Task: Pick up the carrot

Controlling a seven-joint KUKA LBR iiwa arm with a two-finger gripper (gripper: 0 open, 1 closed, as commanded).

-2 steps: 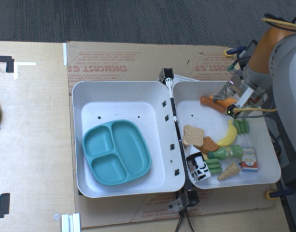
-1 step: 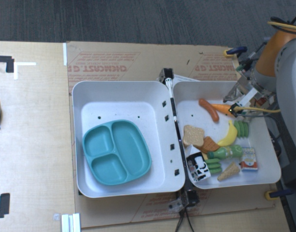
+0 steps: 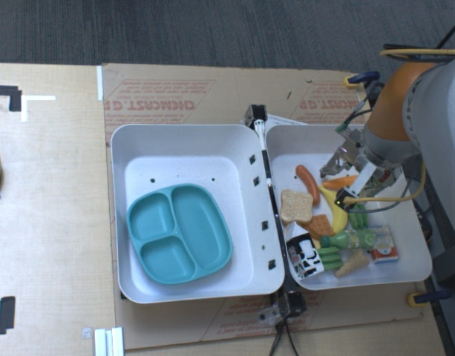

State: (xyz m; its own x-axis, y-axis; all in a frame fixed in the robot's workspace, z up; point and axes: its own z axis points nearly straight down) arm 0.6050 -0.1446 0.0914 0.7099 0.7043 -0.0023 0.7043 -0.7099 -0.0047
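Overhead, two shallow white bins are seen side by side on the bench, over a sheet of brown cardboard (image 3: 182, 99). The left bin (image 3: 184, 143) holds a teal divided plate (image 3: 180, 233) with three compartments, lying toward the near left of that bin. The right bin (image 3: 290, 143) holds a heap of toy food. The grey arm (image 3: 435, 117), with its orange band (image 3: 396, 102), is seen reaching in from the right, with the gripper (image 3: 344, 175) lowered over the far right part of the right bin. The carrot (image 3: 340, 181), a small orange piece, is seen directly under the gripper tip, touching or nearly touching it; whether it is pinched cannot be told, and the spread of the pincer cannot be made out. A red sausage (image 3: 308, 182) lies to the left of the carrot, a slice of bread (image 3: 296, 206) nearer, and a yellow banana (image 3: 335, 208) just beside the bread on its right. Green vegetables (image 3: 346, 239) and a small red-and-white box (image 3: 385, 252) are noted at the near right of the bin, with a black-and-white item (image 3: 305, 256) to their left.
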